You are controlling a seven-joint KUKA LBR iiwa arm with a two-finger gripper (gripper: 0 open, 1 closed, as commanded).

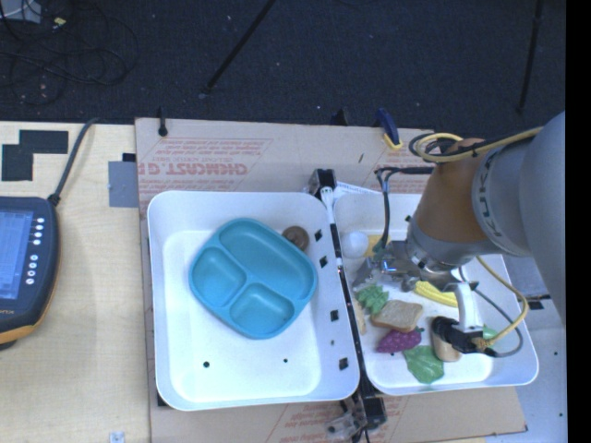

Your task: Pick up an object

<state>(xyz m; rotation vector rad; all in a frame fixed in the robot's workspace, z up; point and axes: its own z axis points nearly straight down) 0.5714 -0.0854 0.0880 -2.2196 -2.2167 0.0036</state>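
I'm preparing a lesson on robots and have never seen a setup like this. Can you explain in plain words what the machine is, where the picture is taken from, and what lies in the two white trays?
One camera looks down at a slant on a bench. The grey shape with an orange band is a robot arm reaching in from the right; its gripper hangs low over the right bin. I cannot tell whether it holds anything. That bin holds toy food: a slice of bread, purple grapes, green pieces and a white ball. The left bin holds a blue divided plate and a small brown object.
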